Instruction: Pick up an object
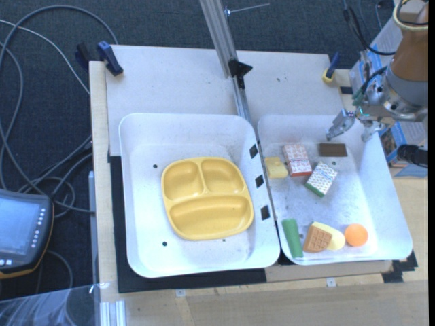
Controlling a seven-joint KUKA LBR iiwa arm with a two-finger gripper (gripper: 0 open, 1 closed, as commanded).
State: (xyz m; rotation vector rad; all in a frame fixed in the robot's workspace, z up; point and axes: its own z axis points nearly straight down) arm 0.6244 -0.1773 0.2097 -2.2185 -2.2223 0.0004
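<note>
My gripper (353, 126) hangs over the far right part of the right bin (384, 202), open, with nothing between its fingers (338, 126). Just below it a flat brown block (333, 149) lies on the bin floor. Further left sit a red and white box (297, 159), a pale yellow piece (275, 167) and a green and white box (321, 178). Along the bin's near edge lie a green cylinder (291, 237), a waffle-like cracker (316, 238), a yellow piece (336, 238) and an orange ball (356, 235).
The left bin (136, 182) holds a yellow divided plate (206, 197). A metal pole (217, 26) slants up from the gap between the bins. Blue clamps (109, 56) grip the bench's far corners. Cables and a pendant (24, 229) lie to the left.
</note>
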